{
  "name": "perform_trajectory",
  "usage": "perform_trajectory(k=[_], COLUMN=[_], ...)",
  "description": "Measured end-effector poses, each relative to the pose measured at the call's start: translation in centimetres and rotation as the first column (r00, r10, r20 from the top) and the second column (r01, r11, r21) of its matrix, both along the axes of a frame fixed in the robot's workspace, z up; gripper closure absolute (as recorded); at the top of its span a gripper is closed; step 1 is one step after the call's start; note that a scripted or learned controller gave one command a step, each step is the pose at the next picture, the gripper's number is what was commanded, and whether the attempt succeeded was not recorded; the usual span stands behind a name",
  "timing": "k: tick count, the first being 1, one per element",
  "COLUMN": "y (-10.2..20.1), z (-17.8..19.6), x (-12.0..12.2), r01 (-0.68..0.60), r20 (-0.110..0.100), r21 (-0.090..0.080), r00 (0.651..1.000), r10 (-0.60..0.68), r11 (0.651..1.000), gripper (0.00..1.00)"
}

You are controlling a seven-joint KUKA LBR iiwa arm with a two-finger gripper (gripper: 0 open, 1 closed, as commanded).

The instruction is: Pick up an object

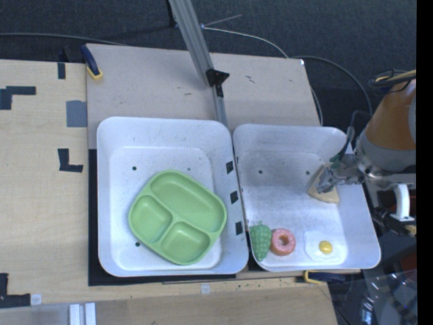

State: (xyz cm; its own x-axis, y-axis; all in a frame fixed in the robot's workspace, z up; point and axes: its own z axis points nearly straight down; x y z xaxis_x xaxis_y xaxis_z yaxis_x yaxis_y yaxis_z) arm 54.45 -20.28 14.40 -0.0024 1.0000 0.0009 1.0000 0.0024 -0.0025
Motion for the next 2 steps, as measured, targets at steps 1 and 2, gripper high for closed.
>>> perform_trajectory(k=[1, 2], y=[0.1, 0.2], z=[6.2, 10.5], x=[0.6, 0.4], r01=[0.000, 0.000], r20=[0.007, 0.006], r21=[-0.003, -0.002], r00=[1.000, 1.000], r10=[0.000, 0.000], r11=[1.000, 1.000], gripper=[1.00, 1.00])
